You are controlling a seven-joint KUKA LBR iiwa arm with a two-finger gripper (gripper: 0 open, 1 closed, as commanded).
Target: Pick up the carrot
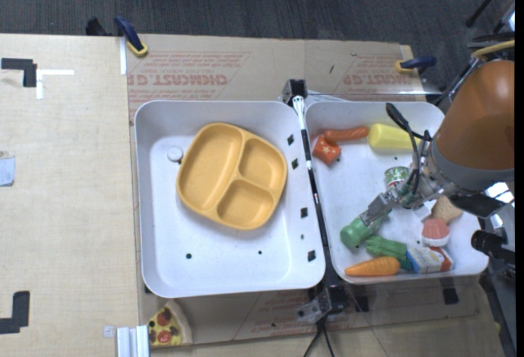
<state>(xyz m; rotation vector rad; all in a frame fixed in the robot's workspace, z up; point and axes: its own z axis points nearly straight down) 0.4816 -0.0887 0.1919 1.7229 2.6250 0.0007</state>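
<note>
The carrot (372,267), orange and tapered, lies flat along the front wall of the right bin (344,183), its tip pointing left. My gripper (372,218) reaches down and to the left from the grey wrist, ending over the middle of the bin. It is a short way behind the carrot and apart from it. Its tip sits right next to a green toy vegetable (355,233). A second green piece (386,247) lies between the gripper and the carrot.
The right bin also holds a long red-orange pepper (345,134), a small red fruit (327,151), a yellow piece (391,137), a green-and-white can (396,177), a pink-and-red toy (435,231) and a blue-white box (426,259). In the left bin lies a yellow divided plate (233,175).
</note>
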